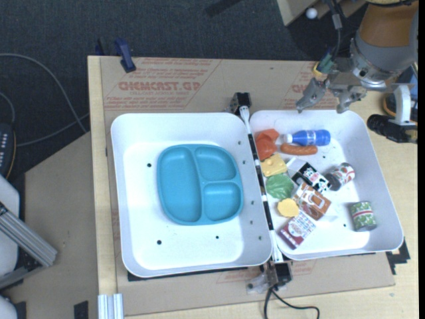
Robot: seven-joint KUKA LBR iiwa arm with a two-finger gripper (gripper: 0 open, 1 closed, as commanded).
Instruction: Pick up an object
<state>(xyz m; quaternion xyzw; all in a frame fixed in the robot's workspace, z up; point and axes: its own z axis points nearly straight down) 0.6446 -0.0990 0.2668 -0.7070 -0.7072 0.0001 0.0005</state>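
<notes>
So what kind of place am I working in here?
Most likely a robotics lab test bench: two white bins on a protective board, toy food like the blue bottle, and loose cables on dark carpet.

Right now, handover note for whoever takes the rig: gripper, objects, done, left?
Gripper: open, nothing between the fingers, hovering over the back edge of the right bin.
Objects: all in the right bin. Blue bottle and sausage nearest the gripper; orange piece, yellow block and green piece along the left wall; green can at the front right.
Left bin: blue tray.
Done: nothing picked.
Left: descend, grasp one object, lift. The bottle looks like the closest candidate.
</notes>
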